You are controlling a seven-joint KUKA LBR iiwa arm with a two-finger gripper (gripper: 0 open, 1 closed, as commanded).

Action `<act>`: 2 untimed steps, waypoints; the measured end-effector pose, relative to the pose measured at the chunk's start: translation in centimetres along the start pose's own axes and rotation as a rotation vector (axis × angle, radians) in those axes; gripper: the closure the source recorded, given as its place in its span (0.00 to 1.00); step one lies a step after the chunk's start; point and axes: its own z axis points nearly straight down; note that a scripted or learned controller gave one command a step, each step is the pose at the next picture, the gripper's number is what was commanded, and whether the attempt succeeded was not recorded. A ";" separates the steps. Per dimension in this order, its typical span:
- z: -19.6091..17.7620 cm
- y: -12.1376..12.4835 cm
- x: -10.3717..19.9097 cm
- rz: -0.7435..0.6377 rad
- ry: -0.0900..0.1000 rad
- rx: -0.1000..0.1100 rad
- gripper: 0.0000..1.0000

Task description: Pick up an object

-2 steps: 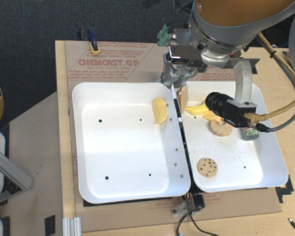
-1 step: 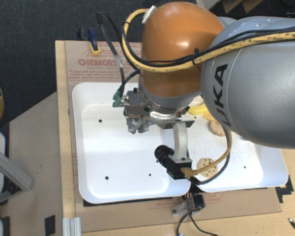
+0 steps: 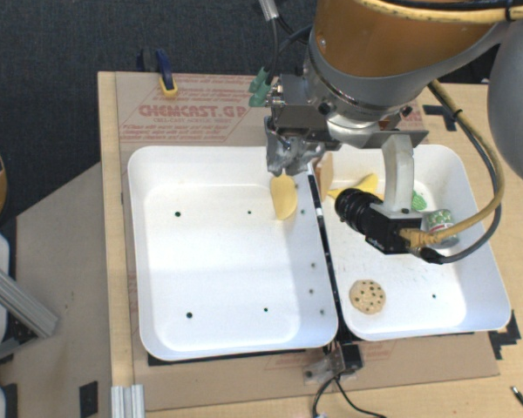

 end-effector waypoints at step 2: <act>8.1 -0.2 4.2 -0.002 -0.005 0.013 1.00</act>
